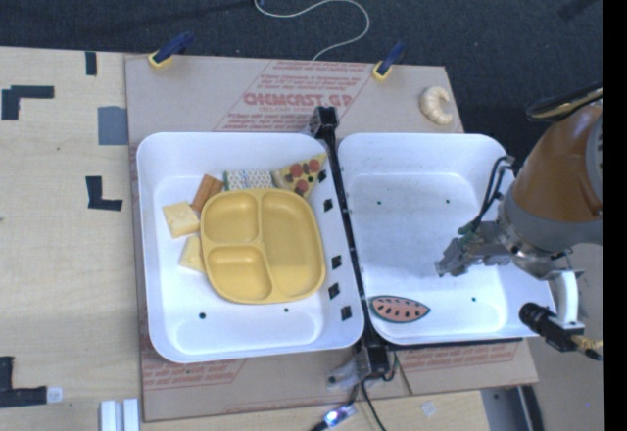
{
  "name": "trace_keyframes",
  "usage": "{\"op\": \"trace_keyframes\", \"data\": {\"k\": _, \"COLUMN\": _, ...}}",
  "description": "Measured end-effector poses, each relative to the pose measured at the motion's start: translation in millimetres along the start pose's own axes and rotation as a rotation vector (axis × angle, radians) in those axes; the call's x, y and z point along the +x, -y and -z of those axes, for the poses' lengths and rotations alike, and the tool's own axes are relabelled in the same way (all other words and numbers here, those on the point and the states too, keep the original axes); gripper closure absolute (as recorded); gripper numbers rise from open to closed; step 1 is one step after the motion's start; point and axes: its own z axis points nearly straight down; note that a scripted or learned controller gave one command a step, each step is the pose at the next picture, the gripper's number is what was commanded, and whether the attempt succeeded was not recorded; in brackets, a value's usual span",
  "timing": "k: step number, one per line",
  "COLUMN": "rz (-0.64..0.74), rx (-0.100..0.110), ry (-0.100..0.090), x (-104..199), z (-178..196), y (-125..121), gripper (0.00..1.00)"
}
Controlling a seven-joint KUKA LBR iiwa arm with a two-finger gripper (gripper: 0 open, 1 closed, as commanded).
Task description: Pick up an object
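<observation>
A watermelon slice toy (399, 309) lies flat near the front edge of the right bin (411, 184). My gripper (457, 258) hangs over the right part of that bin, up and to the right of the slice and apart from it. The arm's orange band (558, 174) rises at the right. In the left bin (167, 253) a yellow divided plate (263, 245) sits in the middle, with a cracker (180, 219), a brown biscuit (207, 191) and a pizza slice toy (302, 173) around its far side.
A small tan pastry-like piece (438, 105) rests on the cardboard behind the right bin. A black divider strip (338, 223) runs between the bins. Blue-and-yellow clamps (170, 49) hold the cardboard's far corners, and a cable (313, 13) trails behind.
</observation>
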Motion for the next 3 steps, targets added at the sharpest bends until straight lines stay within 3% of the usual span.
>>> {"op": "trace_keyframes", "data": {"k": 1, "rz": 0.001, "rx": -0.002, "ry": 0.0, "x": 7.3, "z": 48.8, "y": -8.0, "gripper": 1.0}}
{"op": "trace_keyframes", "data": {"k": 2, "rz": 0.0, "rx": 0.001, "ry": 0.0, "x": 8.0, "z": 70.5, "y": -8.5, "gripper": 1.0}}
{"op": "trace_keyframes", "data": {"k": 3, "rz": 0.004, "rx": 0.004, "ry": -0.002, "x": 61.7, "z": 59.0, "y": -11.7, "gripper": 1.0}}
